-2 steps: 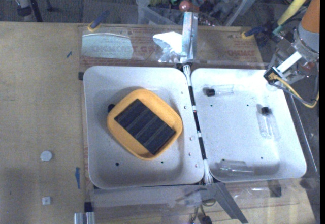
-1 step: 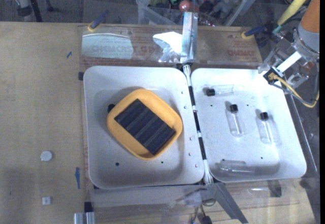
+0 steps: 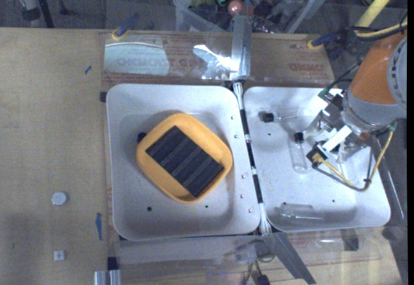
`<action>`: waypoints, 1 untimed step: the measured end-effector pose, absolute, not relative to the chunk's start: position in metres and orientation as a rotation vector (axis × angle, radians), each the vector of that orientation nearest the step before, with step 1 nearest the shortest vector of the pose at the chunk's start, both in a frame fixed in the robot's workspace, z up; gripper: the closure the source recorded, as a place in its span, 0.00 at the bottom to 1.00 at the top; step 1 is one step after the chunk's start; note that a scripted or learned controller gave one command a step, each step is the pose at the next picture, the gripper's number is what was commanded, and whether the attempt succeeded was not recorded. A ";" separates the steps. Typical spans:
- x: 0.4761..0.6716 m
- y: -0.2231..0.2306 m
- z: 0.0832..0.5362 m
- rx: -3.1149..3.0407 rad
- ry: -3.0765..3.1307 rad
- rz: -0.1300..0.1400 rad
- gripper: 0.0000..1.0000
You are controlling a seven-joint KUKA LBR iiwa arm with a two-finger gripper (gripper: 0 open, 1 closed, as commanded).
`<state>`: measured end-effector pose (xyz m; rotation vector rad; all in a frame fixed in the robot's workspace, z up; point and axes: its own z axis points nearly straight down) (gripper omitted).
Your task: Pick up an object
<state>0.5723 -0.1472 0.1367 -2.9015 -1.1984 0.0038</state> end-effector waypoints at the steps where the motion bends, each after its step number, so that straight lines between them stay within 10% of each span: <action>1: 0.593 -0.165 0.211 -2.869 -1.279 0.002 0.00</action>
